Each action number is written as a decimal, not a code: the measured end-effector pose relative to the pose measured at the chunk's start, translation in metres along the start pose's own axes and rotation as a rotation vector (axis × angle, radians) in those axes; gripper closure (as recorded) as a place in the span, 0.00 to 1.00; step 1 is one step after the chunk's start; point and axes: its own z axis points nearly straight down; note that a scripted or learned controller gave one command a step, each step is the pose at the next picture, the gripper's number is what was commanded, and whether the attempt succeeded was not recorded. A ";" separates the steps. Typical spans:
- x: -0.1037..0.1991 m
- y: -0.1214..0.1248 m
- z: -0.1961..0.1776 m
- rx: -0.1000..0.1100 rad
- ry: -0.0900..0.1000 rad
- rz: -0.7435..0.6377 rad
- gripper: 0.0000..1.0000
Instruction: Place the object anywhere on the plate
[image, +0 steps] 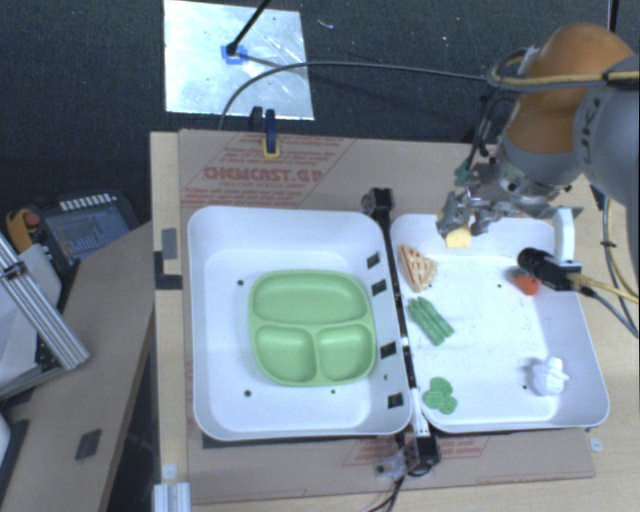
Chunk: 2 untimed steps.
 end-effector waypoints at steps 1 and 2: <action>0.049 0.005 -0.007 0.001 0.000 0.000 1.00; 0.109 0.004 -0.006 0.001 0.001 -0.001 1.00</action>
